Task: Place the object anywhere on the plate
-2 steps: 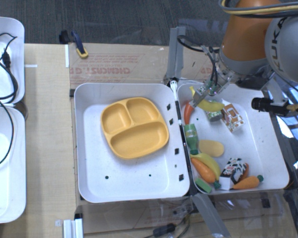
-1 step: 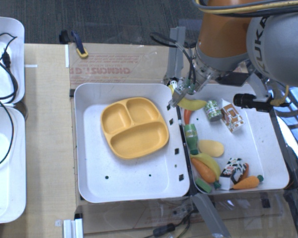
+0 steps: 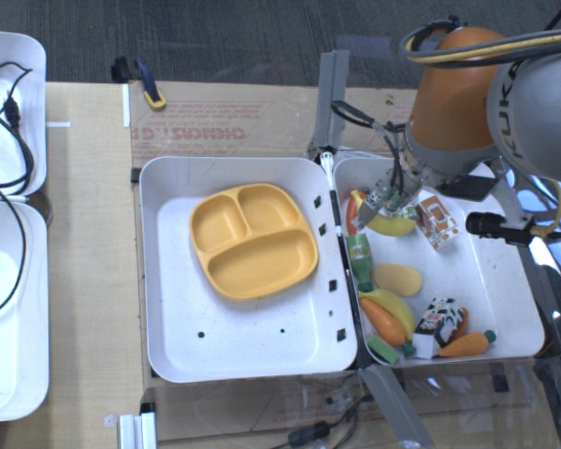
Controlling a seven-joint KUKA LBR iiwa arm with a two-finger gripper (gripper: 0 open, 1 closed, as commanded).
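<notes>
My pincer (image 3: 390,197) hangs low over the upper left part of the right bin (image 3: 505,293), just above a banana (image 3: 394,223) lying there; how it stands I cannot tell. The yellow plate (image 3: 253,240), split into three sections, sits in the middle of the left bin (image 3: 168,279), a little toward its upper half, well apart from me. Around my pincer lie a small patterned box (image 3: 436,219) to the right, a green bottle (image 3: 360,258) below left, and a pale potato (image 3: 398,278) below. Toward the lower edge of the right bin I see a carrot (image 3: 384,322), a black-and-white cow toy (image 3: 439,318) and a second carrot (image 3: 465,345).
</notes>
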